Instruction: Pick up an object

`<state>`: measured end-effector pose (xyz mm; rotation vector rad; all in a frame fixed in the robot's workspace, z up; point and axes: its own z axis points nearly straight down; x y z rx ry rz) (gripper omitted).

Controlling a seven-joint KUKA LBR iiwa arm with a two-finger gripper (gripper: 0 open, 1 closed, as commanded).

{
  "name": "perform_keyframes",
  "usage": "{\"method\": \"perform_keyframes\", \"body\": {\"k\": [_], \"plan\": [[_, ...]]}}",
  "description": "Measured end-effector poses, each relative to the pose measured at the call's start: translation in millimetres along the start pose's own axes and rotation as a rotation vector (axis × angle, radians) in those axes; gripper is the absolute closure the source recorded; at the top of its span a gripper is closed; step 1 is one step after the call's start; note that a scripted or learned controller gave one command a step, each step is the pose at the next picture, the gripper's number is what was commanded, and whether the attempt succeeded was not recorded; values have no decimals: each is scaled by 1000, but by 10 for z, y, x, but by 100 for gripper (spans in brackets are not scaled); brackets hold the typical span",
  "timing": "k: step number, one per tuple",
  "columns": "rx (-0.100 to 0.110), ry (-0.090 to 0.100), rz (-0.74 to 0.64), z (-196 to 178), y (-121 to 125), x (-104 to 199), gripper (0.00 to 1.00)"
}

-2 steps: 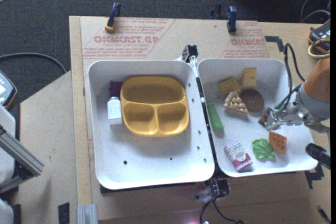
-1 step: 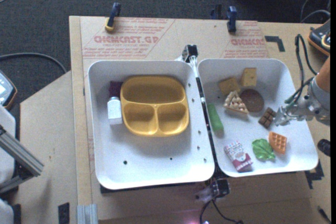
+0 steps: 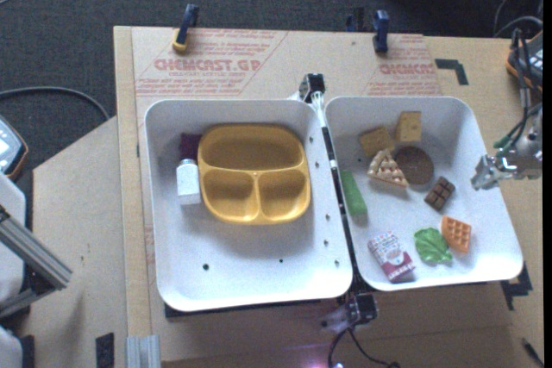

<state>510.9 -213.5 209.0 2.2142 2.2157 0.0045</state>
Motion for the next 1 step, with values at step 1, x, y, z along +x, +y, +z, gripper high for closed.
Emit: {"method": "perform_keyframes", "body": {"k": [1], "plan": [[4,2,-1,-171,12,-4,100]]}}
